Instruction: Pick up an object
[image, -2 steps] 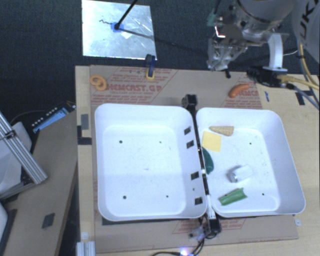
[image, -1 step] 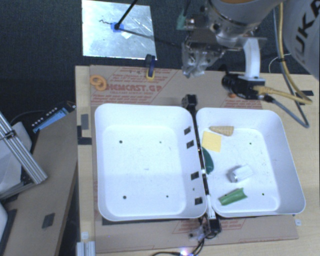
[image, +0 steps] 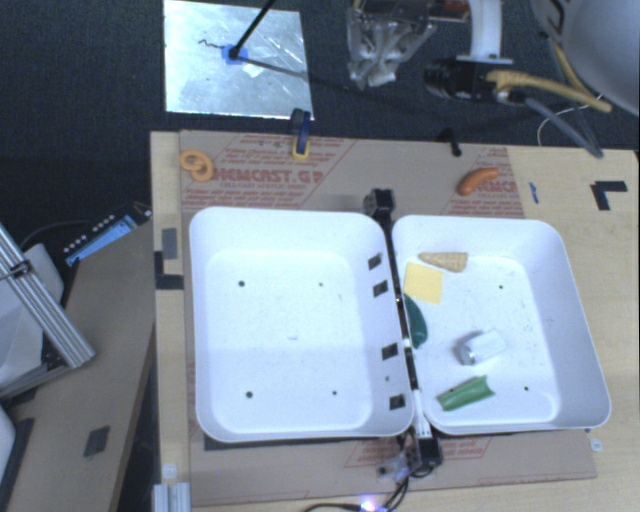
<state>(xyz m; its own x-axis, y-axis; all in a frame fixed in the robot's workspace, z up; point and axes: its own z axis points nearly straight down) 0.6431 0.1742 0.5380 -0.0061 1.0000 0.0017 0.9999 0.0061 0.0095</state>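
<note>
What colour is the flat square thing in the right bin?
The flat square slice in the right white bin is yellow, seen in the camera view.

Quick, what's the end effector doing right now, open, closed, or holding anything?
End effector: up above the bench's far edge, away from both bins; open or closed cannot be told.

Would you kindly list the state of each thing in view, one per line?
claw: raised behind the bins, holding nothing.
yellow square: lying flat in right bin.
tan wedge: flat, beside the yellow square.
dark green piece: against the bin's left wall.
white cylinder: on its side.
green stick: lying flat.
</note>
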